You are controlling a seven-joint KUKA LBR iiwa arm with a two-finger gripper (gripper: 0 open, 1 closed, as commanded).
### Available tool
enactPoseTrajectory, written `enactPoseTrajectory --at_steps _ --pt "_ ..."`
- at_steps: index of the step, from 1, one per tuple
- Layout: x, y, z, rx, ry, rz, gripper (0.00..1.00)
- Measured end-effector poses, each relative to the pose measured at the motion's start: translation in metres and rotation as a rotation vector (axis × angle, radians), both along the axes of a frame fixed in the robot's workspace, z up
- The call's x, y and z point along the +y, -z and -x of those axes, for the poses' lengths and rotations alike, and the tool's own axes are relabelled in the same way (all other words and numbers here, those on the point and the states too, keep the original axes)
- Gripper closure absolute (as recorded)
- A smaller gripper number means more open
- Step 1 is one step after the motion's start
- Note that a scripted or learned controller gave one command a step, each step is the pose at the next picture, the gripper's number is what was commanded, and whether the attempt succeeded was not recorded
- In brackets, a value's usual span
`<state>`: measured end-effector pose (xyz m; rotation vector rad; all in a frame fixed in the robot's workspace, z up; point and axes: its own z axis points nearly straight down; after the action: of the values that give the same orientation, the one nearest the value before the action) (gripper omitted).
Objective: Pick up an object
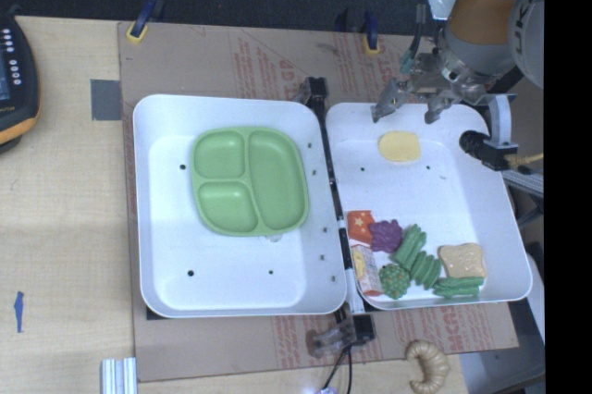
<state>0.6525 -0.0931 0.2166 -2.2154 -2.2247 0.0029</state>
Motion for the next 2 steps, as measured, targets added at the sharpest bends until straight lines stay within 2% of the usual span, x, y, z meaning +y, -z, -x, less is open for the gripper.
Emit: enactPoseTrajectory --at_steps 1,2 --pt "-0.042 0.132 0.0 0.011 0.003 0.003 0.0" --pt "-0.118 0.123 -0.003 -0.002 0.005 0.004 0.0"
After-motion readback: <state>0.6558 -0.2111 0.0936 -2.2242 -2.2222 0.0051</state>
